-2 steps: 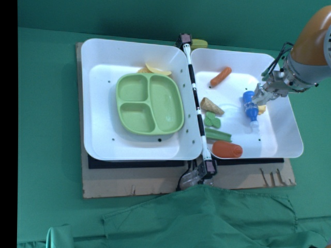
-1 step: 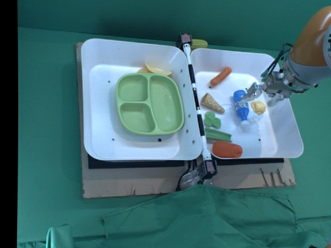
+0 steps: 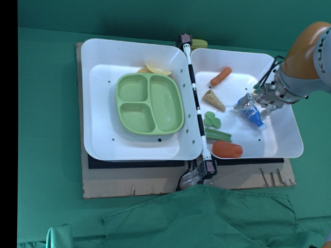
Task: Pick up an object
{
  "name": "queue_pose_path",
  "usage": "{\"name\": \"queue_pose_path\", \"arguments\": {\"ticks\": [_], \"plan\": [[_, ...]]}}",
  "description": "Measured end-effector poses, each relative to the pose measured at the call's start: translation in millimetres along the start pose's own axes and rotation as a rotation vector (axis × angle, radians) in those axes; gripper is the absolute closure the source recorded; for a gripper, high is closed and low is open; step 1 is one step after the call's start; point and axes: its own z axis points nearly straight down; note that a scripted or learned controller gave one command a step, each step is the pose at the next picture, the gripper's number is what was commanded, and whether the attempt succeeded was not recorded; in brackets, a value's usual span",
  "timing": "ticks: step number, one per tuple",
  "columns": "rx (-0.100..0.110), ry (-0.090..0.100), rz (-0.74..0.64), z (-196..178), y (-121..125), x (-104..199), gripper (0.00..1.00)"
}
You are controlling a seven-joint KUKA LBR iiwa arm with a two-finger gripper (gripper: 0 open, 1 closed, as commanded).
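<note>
Overhead view of the worktop [image 3: 46, 112], draped in green cloth, with two shallow white bins side by side. The left bin [image 3: 103, 61] contains a light green divided plate [image 3: 150, 104]; a pale yellow piece [image 3: 158, 69] lies just beyond the plate's far edge. The right bin [image 3: 289, 138] contains, taking the plate as reference: a small carrot [image 3: 221, 76] toward the far right, a tan cone-shaped piece [image 3: 213, 101] directly to the right, a green leafy piece [image 3: 212, 120] and a green stalk [image 3: 217, 134] nearer, and a large orange carrot [image 3: 227, 149] at the near right. The arm [image 3: 307, 56] enters from the right. The end effector [image 3: 254, 107] sits low over the right bin, at a blue-and-white object [image 3: 253, 115] lying farthest right of the plate. Whether it is clenched or released cannot be told.
</note>
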Motion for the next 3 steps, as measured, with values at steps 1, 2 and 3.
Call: {"name": "queue_pose_path", "arguments": {"ticks": [1, 2, 3], "plan": [[-0.008, -0.005, 0.0, -3, -16, 3, 0.0], [-0.008, -0.002, -0.002, -3, -25, -3, 0.0], [0.009, 0.002, -0.001, -6, -39, -3, 0.0]]}}
